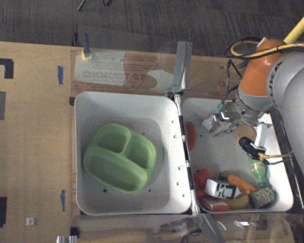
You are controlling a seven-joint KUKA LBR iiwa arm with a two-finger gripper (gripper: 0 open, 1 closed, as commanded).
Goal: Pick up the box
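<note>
Here the end effector hangs over the upper part of the right bin, under the orange band of the arm. Nothing sits between its fingers, and whether they are spread or closed I cannot tell, since the metal there is a blur.

The box lies at the lower edge of the right bin, near the bottom centre-right of the frame, well apart from the end effector. It is white with dark print, and its long axis runs roughly left to right in the frame, tilting slightly down toward the right.

The risk, as I judge it, is crowding. A red thing touches the box at its left, a flat red piece lies just below, a banana and a carrot press at its right, and a can sits beyond. A descent could catch a neighbour instead, or push the box against the bin wall. Closing along the long axis would likely fail; across the short side seems safer.

The left bin holds a green tray.
</note>
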